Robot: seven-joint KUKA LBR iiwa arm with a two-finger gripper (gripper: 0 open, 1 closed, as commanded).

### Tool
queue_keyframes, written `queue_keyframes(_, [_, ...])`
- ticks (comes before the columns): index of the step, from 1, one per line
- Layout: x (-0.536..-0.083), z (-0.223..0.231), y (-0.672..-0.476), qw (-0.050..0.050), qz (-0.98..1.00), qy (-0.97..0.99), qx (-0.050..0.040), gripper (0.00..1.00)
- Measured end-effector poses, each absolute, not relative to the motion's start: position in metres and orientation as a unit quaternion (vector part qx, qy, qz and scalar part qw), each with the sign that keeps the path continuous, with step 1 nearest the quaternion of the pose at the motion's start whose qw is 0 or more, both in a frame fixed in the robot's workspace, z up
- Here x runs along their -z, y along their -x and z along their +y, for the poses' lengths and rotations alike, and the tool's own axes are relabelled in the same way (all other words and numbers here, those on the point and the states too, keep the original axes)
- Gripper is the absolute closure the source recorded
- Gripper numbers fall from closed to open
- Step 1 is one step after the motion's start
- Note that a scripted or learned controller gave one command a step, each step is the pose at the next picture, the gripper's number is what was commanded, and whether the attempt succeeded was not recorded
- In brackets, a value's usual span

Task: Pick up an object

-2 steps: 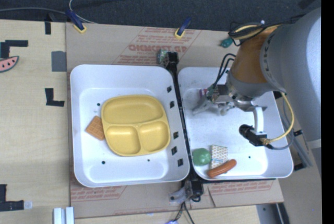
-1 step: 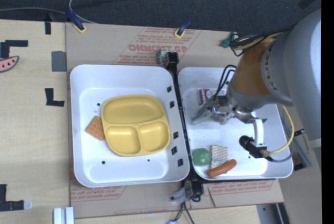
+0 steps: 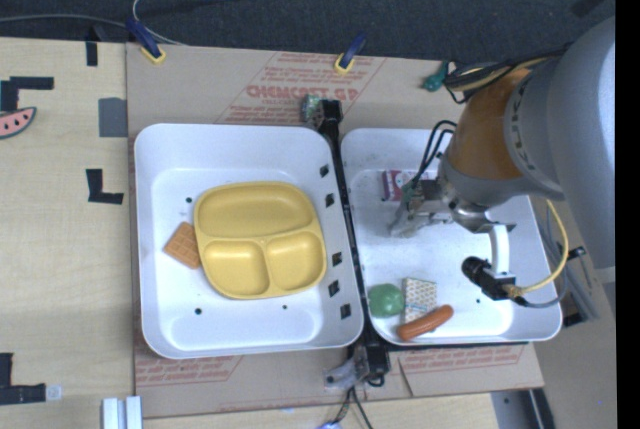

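The bench (image 3: 60,247) is pale wood with a sheet of brown cardboard (image 3: 290,87) laid over its middle, and on that sheet two shallow white bins sit side by side, touching along a dark clipped seam. The arm (image 3: 560,117) comes in from the right, grey and bulky, with its orange band (image 3: 480,132) just above the wrist, and it hangs over the upper half of the right bin (image 3: 530,322).

The left bin (image 3: 160,167) holds a yellow divided plate (image 3: 260,237) with three compartments, lying flat near the middle. A tan cracker (image 3: 181,244) pokes out from under the plate's left edge, touching it.

In the right bin the gripper (image 3: 410,217) points down and to the left, its tip close to the bin floor. Whether the fingers are spread or closed cannot be told from this angle, and nothing can be seen between them. Just up and left of the tip, almost touching it, lies a small red and white packet (image 3: 393,183), partly covered by the wrist's cables.

Three more small things lie together along the near edge of the right bin, well apart from the gripper: a green ball (image 3: 385,298), a speckled wedge (image 3: 420,293) just beside it, and an orange-red sausage (image 3: 426,321) lying tilted below the wedge, touching it.
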State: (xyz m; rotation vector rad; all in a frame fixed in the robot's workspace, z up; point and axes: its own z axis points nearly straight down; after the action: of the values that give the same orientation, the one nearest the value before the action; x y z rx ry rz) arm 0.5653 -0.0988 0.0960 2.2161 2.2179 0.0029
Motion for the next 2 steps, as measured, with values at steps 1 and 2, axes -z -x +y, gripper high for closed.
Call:
queue_keyframes(1, [-0.096, -0.099, -0.565, 0.003, 0.707, -0.707, -0.0009, 0.0])
queue_keyframes(2, [-0.087, -0.094, -0.536, 0.003, 0.708, -0.707, -0.0017, 0.0])
